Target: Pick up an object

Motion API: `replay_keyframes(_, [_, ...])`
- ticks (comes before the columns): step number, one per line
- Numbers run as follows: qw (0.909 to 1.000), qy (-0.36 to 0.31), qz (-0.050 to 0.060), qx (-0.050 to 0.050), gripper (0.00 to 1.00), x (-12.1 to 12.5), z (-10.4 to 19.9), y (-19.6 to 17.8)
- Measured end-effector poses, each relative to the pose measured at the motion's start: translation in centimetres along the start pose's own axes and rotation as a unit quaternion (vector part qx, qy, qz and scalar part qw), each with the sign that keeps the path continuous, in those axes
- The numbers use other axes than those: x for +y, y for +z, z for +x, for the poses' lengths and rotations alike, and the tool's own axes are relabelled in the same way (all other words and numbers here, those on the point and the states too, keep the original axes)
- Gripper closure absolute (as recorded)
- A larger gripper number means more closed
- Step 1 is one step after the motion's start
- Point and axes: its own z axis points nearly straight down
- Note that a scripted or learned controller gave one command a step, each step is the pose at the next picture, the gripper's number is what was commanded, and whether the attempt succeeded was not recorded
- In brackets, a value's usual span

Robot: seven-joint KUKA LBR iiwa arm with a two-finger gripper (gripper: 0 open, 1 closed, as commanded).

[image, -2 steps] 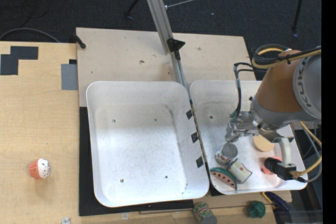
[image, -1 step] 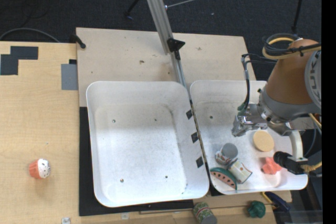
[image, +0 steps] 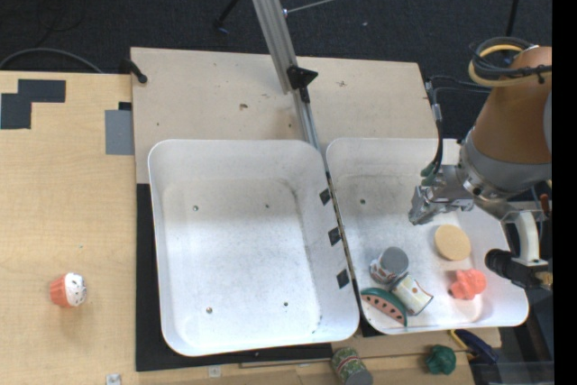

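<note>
**Gripper up over the right bin, objects bunched at the near end**

So the gripper sits over the right bin, about mid-bin toward its right side. Closest thing to it is a tan round disc, just below and a bit right of it in the view. Further toward the near edge there's a small grey cylinder, a little white cup-like thing beside it, a watermelon-slice toy along the near-left corner, and a pinkish-red lump on the right. All of those are inside the right bin.

The left bin has just speckles and marks on its floor.

Honestly can't tell whether the gripper is spread or closed; nothing visibly sits in it.

Outside the bins: a red-and-white cupcake-looking toy out on the desk at far left, and a green object past the near edge.
</note>
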Motion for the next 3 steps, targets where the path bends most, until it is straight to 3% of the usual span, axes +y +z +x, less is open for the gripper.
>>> replay_keyframes(1, [1.0000, 0.000, -0.001, 0.000, 1.00, 0.1, -0.1, -5.3])
replay_keyframes(3, [1.0000, -0.002, 0.003, 0.001, 1.00, -1.6, 10.1, -4.5])
